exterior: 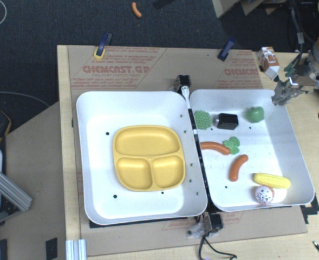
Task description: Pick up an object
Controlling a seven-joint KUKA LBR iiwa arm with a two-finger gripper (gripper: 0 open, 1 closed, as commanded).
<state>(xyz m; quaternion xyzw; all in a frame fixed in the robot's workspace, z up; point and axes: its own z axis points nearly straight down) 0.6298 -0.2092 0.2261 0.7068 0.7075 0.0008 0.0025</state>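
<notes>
Dark carpet surrounds a pale tabletop point(67, 145) covered by a brown printed sheet point(121, 66), with two shallow white bins side by side on it.

Left bin point(94, 112): one yellow divided plate point(149, 157) lies flat near its centre, three compartments showing.

Right bin point(289, 145), items noted left to right: a green ridged piece point(202, 119) near the inner wall; an orange sausage point(214, 148) lying crosswise, its right end touching a small green broccoli-like piece point(233, 143); a black block point(227, 121) just beside the ridged piece; a second orange sausage point(238, 167) lying at a slant; a round green object point(254, 114) near the far wall; a white speckled ball point(264, 195) at the near wall, touching a yellow corn cob point(271, 181).

Gripper point(282, 96) sits at the far right corner of the right bin, over its rim, apart from every object. Whether the jaws are open or closed cannot be determined, and nothing is seen between them.
</notes>
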